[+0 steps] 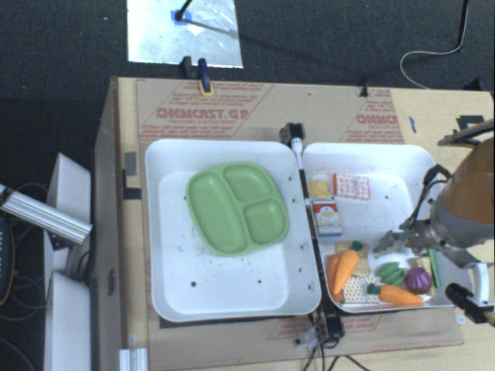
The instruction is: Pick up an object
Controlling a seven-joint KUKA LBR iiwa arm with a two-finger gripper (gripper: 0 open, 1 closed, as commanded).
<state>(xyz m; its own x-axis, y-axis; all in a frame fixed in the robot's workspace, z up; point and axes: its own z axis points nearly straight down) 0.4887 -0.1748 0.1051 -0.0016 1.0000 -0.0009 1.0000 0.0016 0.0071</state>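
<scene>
The right bin (371,157) holds several toy foods. A red-and-white packet (352,185) and a small yellow piece (319,185) lie at its back left, with a small carton (328,217) in front of them. Along the front lie an upright carrot (346,267), a checkered cracker (354,288), green pods (390,271), a second carrot (402,294) and a purple vegetable (419,279). My gripper (402,243) hangs low over the bin's right front part, just above and behind the green pods and the purple vegetable. I see nothing lifted in it.
The left bin (178,284) holds a green divided plate (236,207). The arm's orange band (473,188) and grey wrist (456,230) overhang the right bin's right wall. A black divider (309,222) runs between the bins. Cardboard (232,107) lies behind them.
</scene>
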